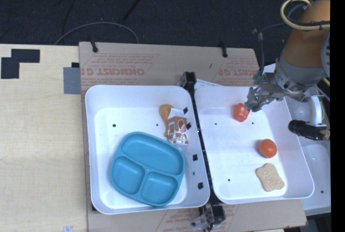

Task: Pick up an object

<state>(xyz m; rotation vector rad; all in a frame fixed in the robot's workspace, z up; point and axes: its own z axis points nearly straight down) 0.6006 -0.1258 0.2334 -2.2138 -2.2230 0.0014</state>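
**The arm is reaching for a small red thing, but nothing is picked up yet.**

Closest to us in the right bin point(302, 185) lie a tan piece of bread point(270, 177) and an orange-red ball point(267, 148). The left bin point(97, 117) holds a blue tray point(146, 168) and a little printed packet point(177, 130). Farther back in the right bin sits the red thing point(241, 112). The gripper point(254, 102) is just beside it, maybe touching. I cannot tell if the gripper has hold of it. The red thing looks like it rests on the bin floor, so the grab and the lift are left to do.
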